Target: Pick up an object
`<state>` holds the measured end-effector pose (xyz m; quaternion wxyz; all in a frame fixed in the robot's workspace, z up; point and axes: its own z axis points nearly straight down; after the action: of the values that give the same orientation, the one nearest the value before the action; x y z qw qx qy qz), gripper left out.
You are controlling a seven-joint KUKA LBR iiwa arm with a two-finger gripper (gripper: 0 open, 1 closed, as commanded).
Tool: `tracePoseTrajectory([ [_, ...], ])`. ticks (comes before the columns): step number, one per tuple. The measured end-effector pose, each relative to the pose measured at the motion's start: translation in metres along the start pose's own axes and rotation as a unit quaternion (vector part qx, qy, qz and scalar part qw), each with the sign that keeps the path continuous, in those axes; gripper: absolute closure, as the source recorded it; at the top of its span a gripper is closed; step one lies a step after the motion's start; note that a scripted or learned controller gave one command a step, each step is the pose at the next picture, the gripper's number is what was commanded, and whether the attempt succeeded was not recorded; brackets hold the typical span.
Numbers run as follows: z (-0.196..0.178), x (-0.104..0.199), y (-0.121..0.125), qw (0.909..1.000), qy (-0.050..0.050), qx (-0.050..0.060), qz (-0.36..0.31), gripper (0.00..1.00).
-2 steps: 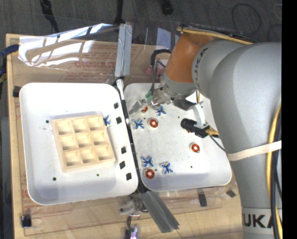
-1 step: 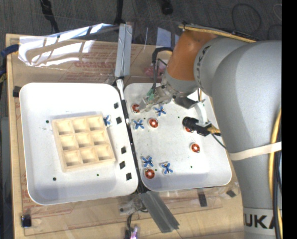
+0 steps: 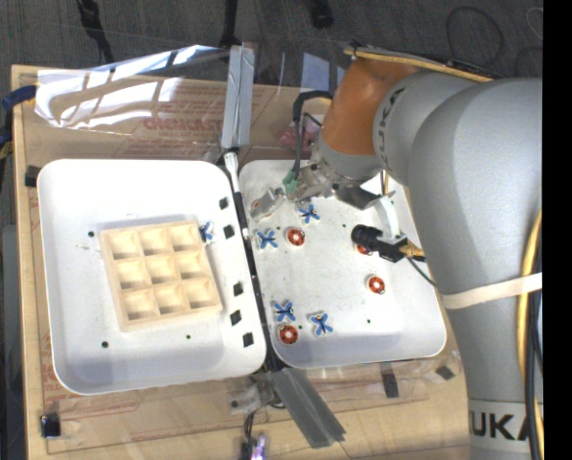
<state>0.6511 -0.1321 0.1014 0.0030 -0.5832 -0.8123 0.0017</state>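
My gripper hangs low over the far left corner of the right bin, under the orange-banded wrist. Small things lie scattered on that bin's floor. A blue jack lies just beside the gripper, and another blue jack sits next to a red ring. A second red ring lies toward the right. Near the front wall are two blue jacks and a red ring. Nothing shows between the fingers.
The left bin holds a pale wooden tray with nine square pockets, and a blue jack at its far right corner. The big grey arm covers the right bin's far right side. Clear plastic sheeting lies behind the bins.
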Motion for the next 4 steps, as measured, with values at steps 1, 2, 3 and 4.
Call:
tracePoseTrajectory([
  [1,0.010,0.003,-0.042,0.9995,-0.001,-0.001,-0.033,0.00],
  [2,0.000,0.003,-0.041,0.9994,0.000,-0.001,-0.035,1.00],
  [3,0.000,0.003,-0.041,0.9994,0.000,-0.001,-0.035,0.00],
  [4,0.011,0.019,-0.061,0.9997,-0.001,-0.001,-0.026,0.00],
])
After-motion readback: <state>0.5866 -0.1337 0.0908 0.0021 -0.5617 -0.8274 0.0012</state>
